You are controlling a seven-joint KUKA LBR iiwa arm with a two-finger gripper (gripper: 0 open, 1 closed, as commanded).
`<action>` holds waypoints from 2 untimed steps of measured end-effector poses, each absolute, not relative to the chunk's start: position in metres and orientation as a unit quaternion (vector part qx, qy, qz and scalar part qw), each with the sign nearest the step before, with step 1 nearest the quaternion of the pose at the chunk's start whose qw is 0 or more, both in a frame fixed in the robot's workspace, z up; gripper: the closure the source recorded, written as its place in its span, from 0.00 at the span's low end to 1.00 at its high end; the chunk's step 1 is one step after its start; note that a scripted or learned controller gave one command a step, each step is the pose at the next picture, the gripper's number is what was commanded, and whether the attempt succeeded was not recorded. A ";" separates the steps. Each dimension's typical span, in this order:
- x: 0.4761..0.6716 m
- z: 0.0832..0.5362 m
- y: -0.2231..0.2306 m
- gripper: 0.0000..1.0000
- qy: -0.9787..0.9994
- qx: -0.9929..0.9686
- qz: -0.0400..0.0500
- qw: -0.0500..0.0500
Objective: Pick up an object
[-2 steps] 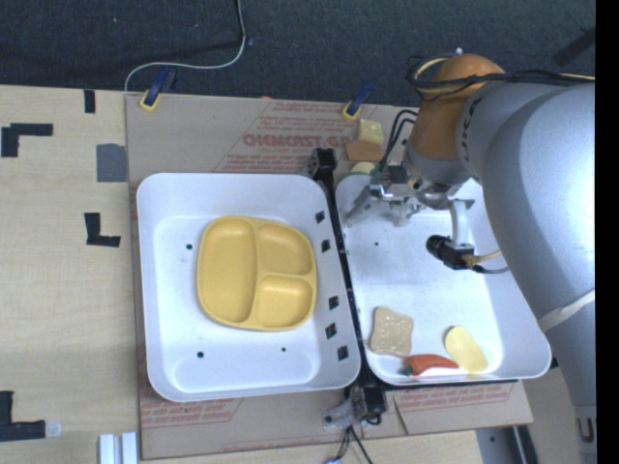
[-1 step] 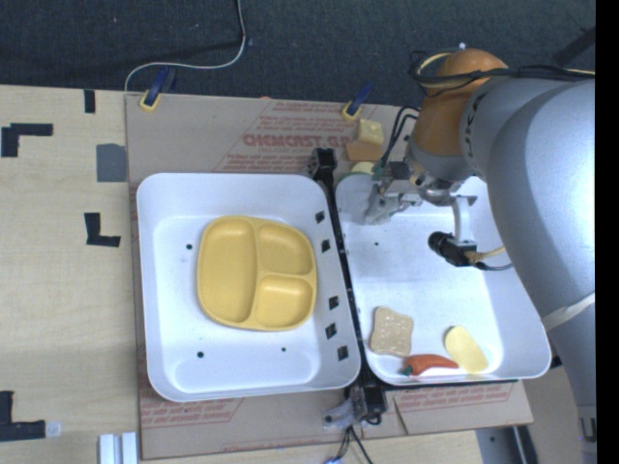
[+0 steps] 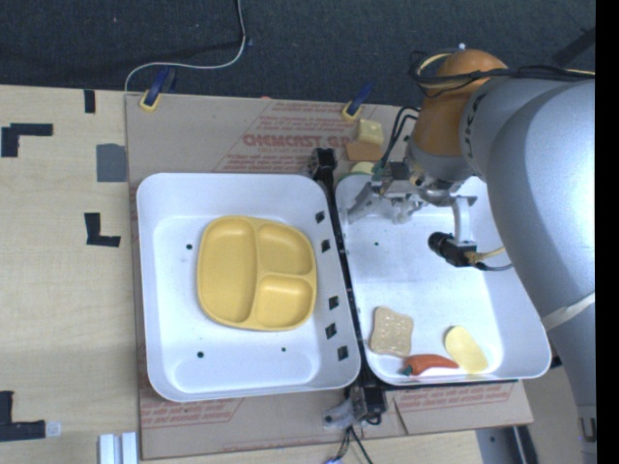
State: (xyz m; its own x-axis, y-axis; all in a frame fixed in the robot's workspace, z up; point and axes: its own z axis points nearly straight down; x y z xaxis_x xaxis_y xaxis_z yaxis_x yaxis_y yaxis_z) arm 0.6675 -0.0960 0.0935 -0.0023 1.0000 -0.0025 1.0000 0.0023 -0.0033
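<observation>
In the right bin (image 3: 503, 298) lie three small items near its front edge: a square tan cracker (image 3: 392, 332), a pale yellow oval piece (image 3: 467, 349) and a small red-orange pepper (image 3: 430, 363). My gripper (image 3: 379, 198) hangs low over the back left corner of that bin, well apart from those three items. Nothing can be seen held in it. The grey arm with its orange band (image 3: 447, 114) reaches in from the right and hides the bin's back right part.
The left bin (image 3: 164, 259) holds a yellow divided plate (image 3: 257, 271). A tan block (image 3: 366, 139) and a small pale thing (image 3: 360, 167) sit just behind the right bin. Black clips (image 3: 334, 303) run along the wall between the bins.
</observation>
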 end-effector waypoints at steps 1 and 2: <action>0.627 0.087 -0.096 0.00 -0.707 -0.707 0.002 0.002; 0.667 0.084 -0.096 0.00 -0.708 -0.706 0.004 0.001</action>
State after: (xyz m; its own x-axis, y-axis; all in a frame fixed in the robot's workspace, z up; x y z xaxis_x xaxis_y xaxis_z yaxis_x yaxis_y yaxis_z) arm 0.6674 -0.0963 0.0839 -0.0021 1.0000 -0.0038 1.0000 0.0020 -0.0066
